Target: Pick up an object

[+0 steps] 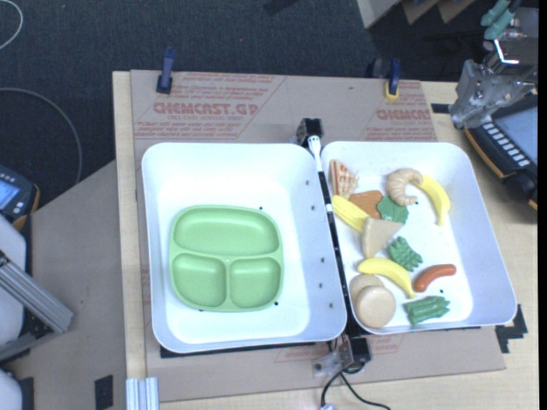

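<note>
The right white bin holds several toy foods. A tan croissant and a yellow banana lie at the back. Near the divider are a striped orange slice and a second yellow piece. In the middle lie an orange chunk, a dark green leaf, a beige wedge and a green vegetable. Toward the front are another banana, a red sausage, a round beige bun and a green piece.
The left white bin holds a green three-compartment plate. A grey metal assembly and an orange-edged pendant stand past the right bin's far right corner. Blue and yellow clamps hold the cardboard's back edge.
</note>
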